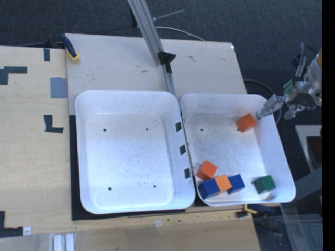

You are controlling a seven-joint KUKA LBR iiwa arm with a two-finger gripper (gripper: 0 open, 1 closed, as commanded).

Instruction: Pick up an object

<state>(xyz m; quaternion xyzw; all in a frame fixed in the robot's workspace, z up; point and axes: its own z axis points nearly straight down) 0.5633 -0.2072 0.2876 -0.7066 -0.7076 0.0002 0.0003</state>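
The right bin [272, 140] holds several small blocks. One orange block [246, 122] lies alone near the bin's far right side. At the near edge sit another orange block [208, 169], a third orange block [223, 182] between two blue blocks [209, 188] [236, 182], and a green block [264, 183] in the near right corner. My gripper [277, 110] hangs over the bin's right rim, just right of the lone orange block. It is open, with nothing between its fingers; the left fingertip [265, 110] is close to that block.
The left bin [89, 140] stands beside the right one. A slanted metal rail [149, 27] runs from the top down to the gap between the bins. A yellow-handled clamp [69, 48] lies at the bench's far left corner.
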